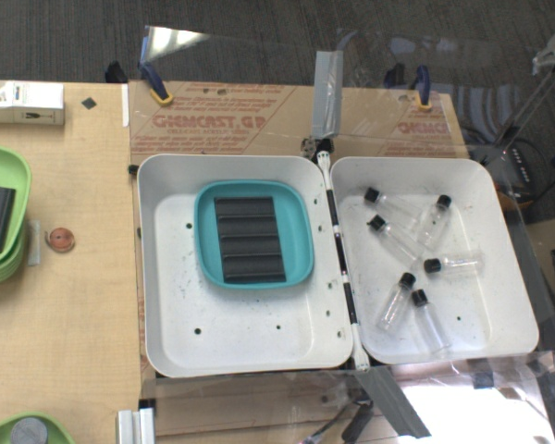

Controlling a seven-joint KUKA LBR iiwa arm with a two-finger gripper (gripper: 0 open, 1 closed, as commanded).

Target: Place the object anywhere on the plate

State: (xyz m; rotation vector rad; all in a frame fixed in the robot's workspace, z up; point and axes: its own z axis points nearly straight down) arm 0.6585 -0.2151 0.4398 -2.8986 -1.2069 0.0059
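so, by label:
vials (416, 248): six clear tubes with black caps, lying scattered in the right bin (499, 322); some touch or cross near the middle, two lie side by side lower down.
plate (254, 234): teal, squarish with rounded corners, sitting in the upper middle of the left bin (166, 331); a dark ribbed insert (252, 239) fills its centre. well apart from the vials, with both bin walls between.
bins: white, shallow, touching along their inner edges.
cardboard (222, 118): brown printed sheet under and behind the bins, held by two clamps at its top edge.
bench (65, 340): pale wood to the left, carrying a green tray (5, 215) at the left edge and a small red disc (61, 240) beside it.
end effector: cannot tell its state.
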